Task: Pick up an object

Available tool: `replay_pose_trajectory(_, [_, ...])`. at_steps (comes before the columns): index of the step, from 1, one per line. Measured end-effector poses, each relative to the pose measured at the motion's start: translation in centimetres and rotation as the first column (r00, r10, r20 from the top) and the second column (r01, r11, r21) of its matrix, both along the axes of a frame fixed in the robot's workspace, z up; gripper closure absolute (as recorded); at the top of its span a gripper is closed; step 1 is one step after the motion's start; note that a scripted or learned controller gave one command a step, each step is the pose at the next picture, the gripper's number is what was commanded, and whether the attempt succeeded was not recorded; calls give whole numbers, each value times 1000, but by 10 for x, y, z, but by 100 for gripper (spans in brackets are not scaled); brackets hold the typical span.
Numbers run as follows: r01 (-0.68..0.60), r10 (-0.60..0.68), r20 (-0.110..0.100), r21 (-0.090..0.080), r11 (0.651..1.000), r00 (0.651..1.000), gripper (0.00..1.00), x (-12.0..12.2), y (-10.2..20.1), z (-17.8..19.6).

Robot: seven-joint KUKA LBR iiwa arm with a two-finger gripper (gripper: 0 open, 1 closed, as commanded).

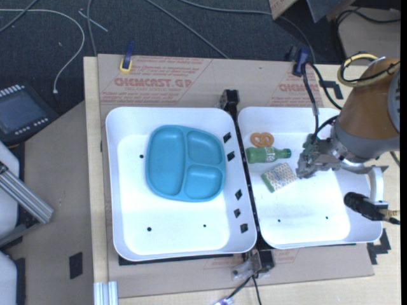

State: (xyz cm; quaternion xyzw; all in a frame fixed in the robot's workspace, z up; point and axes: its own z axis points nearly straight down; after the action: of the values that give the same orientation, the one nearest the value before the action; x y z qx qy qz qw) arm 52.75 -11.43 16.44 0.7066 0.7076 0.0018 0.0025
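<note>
the left bin [127, 234] carries a blue divided plate [186, 162], well apart from the work. in the right bin [305, 230], a pretzel [261, 139], green bottle [267, 154] and speckled sponge [278, 176] crowd near the shared wall, so a grab could snag a neighbour. the gripper [308, 164] hovers just beside the sponge; whether it's clenched i cannot tell. open floor lies toward the right.
</note>
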Motion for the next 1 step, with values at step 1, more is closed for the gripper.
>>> replay_pose_trajectory(1, [0, 0, 2, 0, 1000, 1000, 100, 0, 1, 65])
